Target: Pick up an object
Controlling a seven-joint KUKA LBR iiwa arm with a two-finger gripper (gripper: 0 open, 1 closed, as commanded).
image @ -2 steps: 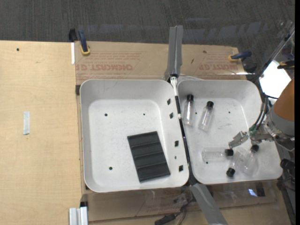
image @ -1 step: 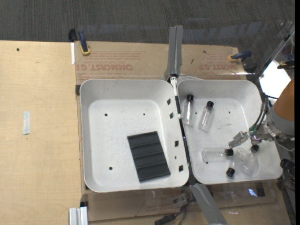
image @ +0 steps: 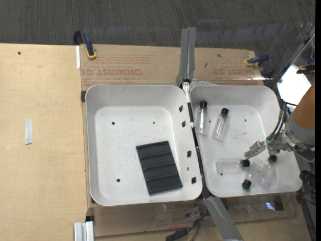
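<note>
The gripper (image: 257, 149) hangs low over the right bin (image: 235, 92), near its right edge and a little below the middle. The fingers are hard to read against the white floor, so I cannot tell if they are apart or together, and no object is seen between them.

Several clear vials with black caps lie in this bin. One vial (image: 231, 164) lies on its side just below the gripper tip, with its cap pointing to the right, close to the tip but whether they touch I cannot say. Two more vials (image: 261, 174) are near the bin's lower right corner, just beside the gripper; their glass is too transparent to see the outlines well. Two other vials are well apart from the gripper, near the bin's upper left corner: the first upright-looking vial (image: 201, 118) lies close to the left edge, and the tilted vial (image: 220, 124) lies just beside it to the right.

In the left bin (image: 100, 134) a dark ribbed block (image: 159, 167) lies toward the lower right corner.
</note>
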